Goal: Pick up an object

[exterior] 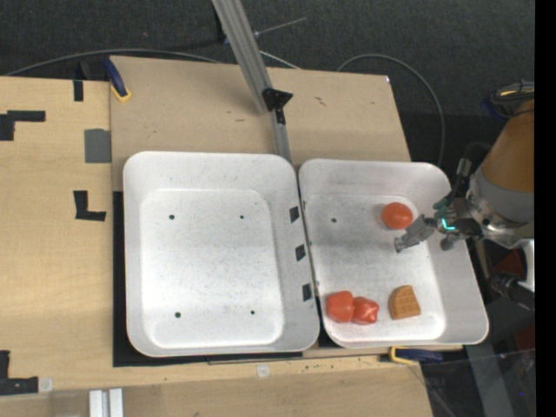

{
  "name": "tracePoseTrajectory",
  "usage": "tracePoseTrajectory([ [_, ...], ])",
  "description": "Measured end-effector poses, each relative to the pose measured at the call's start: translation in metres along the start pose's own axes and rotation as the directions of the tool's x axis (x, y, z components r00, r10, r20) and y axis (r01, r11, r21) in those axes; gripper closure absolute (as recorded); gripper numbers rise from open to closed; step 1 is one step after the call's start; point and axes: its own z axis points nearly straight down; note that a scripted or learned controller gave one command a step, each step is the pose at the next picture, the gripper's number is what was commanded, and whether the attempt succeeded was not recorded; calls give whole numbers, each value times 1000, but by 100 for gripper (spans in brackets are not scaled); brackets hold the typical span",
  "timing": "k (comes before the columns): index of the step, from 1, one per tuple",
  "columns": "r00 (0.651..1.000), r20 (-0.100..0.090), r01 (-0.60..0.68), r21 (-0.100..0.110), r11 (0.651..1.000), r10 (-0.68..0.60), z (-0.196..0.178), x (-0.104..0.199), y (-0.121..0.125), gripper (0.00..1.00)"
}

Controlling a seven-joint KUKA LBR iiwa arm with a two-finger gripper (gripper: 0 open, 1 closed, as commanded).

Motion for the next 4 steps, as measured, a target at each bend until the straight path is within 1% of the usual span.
tracePoseTrajectory([
  [1, 1000, 1, 2, -5, 1000, -2, -2, 0, 1, 0],
  [2, 1000, 0, 0, 1, 1000, 0, 54, -6, -8, 0],
  [3, 1000, 0, 1, 1, 1000, -1, 116, 2, -7, 0],
  [4, 1000, 3, 0, -6, 1000, 0, 117, 2, -7, 0],
])
